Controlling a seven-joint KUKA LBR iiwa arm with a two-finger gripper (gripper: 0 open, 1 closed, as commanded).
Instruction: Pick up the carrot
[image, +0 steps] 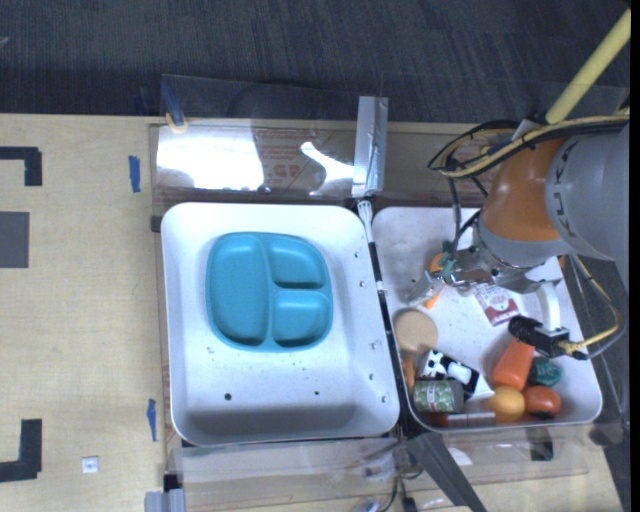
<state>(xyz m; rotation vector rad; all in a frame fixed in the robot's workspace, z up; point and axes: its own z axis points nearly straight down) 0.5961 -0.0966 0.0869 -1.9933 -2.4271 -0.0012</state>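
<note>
The carrot (513, 365) looks to be the stubby orange piece with a dark green end, lying at the front right of the right bin (400, 235). My gripper (453, 272) hangs low over the middle of that bin, below the arm's orange band (520, 195), about a hand's width to the back left of the carrot. Small orange and green bits (433, 297) show right at the gripper's tip; what they are is unclear. Nothing can be made out as held.
The right bin also holds a tan round piece (415, 328), a black-and-white toy (447, 368), a green can (437, 396), an orange fruit (508, 403), a red tomato (542, 400) and a red-white packet (497, 303). A blue divided plate (268, 290) lies in the left bin (190, 330).
</note>
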